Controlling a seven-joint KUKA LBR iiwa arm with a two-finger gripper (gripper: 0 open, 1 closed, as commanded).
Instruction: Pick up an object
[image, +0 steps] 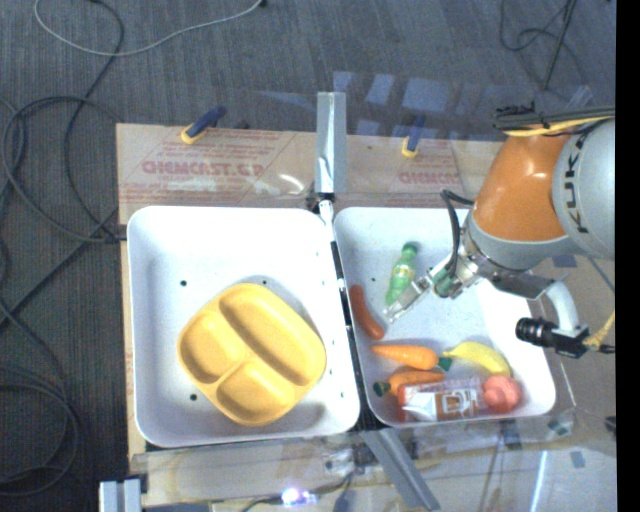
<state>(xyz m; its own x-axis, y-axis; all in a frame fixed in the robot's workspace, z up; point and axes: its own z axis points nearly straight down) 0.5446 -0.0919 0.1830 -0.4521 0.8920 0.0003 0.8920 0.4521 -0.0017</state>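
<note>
the green bottle (401, 272) lies in the right bin (520, 412), near its far left part, apart from the carrots (406, 355), banana (478, 356) and sausage (365, 312). the gripper (420, 291) sits just beside the bottle; its finger state cannot be told. a yellow tray (252, 352) rests in the left bin (160, 240).

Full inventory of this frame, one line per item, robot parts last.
Divided tray: 1, yellow, left bin.
Bottle: 1, green and clear, right bin, upper middle, beside the hand.
Sausage: 1, orange-red, right bin, along left wall.
Carrots: 2, orange, right bin, lower middle.
Banana: 1, yellow, right bin, lower right.
Apple: 1, red, right bin, bottom right corner.
Packet: 1, orange and white, right bin, bottom edge.
Bins: 2, white, side by side.
Clamps: 2, blue and yellow, on the board behind the bins.
Arm: 1, grey and orange, from right.
Hand: 1, over right bin.
</note>
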